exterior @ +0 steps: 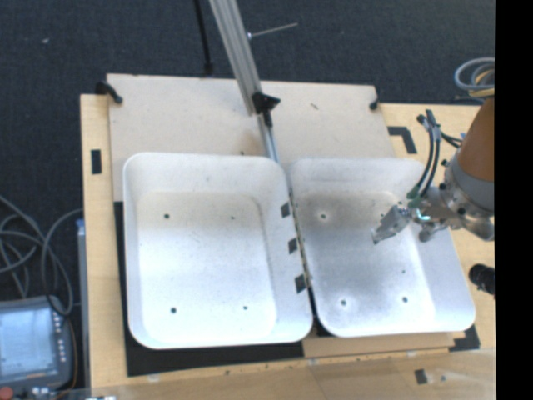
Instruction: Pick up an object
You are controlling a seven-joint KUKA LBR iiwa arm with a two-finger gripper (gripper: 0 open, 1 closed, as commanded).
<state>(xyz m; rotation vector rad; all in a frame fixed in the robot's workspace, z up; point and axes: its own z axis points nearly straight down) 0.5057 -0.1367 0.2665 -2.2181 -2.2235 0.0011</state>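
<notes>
My gripper point(390, 225) hangs over the right bin point(358, 273), in its upper right part, tipped toward the left and close to the bin floor. The grey wrist and orange band point(480, 150) of the arm come in from the right edge. The speckled white floor of the right bin shows bare beneath and around the gripper. The left bin point(208, 248) lies beside it, and its floor shows only small dark dots.
A slanted aluminium pole point(239, 44) rises from the bench behind the gap between the bins. Black clips point(293, 245) sit along the seam between them. Cables point(33, 240) and a small screen point(29, 344) lie on the floor at left.
</notes>
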